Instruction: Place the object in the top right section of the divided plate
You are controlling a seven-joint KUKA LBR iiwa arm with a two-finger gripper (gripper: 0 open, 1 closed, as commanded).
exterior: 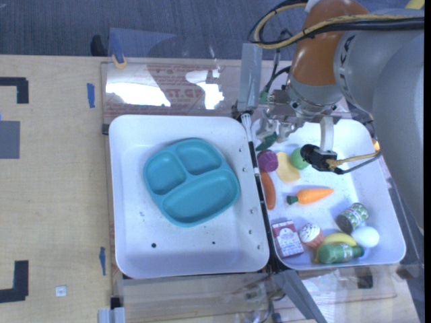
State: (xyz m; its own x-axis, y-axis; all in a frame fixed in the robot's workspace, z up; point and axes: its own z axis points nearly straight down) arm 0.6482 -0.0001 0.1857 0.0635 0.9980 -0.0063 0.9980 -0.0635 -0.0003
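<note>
Two white bins sit side by side. Left bin (128,200) holds the blue divided plate (192,180), nothing in its sections. Right bin (390,227) holds toy food: purple piece (268,160), carrot (313,195), red carton (288,238) with unreadable print, can (353,216), egg (367,236). Gripper (279,132) hovers over this bin's upper left; its fingers' state is unclear.

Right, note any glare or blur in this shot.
Camera view: strong glare on the clear panel behind the left bin; right bin floor washed out bright; toys by the gripper soft; blue plate evenly lit, fairly sharp.
</note>
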